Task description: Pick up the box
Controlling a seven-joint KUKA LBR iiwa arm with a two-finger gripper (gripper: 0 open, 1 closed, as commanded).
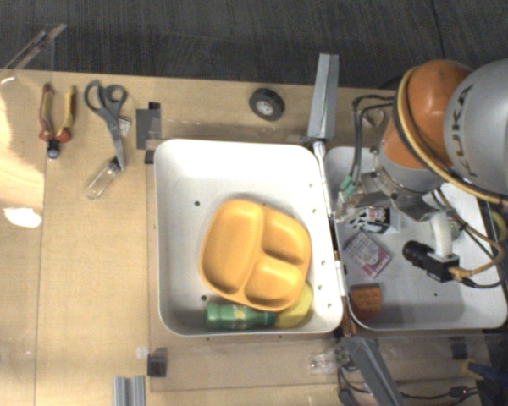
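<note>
From my station I see the arm [457, 125] hanging over the right bin [491, 311], its wrist at about twelve o'clock of that bin; how the gripper stands I cannot tell. The likeliest box, a small flat pink-patterned packet [367, 254], lies on the floor of the bin at nine o'clock, with an orange block [366, 295] just below it at seven. Nothing looks lifted, so I judge the whole pick remains. The left bin [178, 227] bears a yellow sectioned tray [256, 254] over a green bottle [233, 315].
</note>
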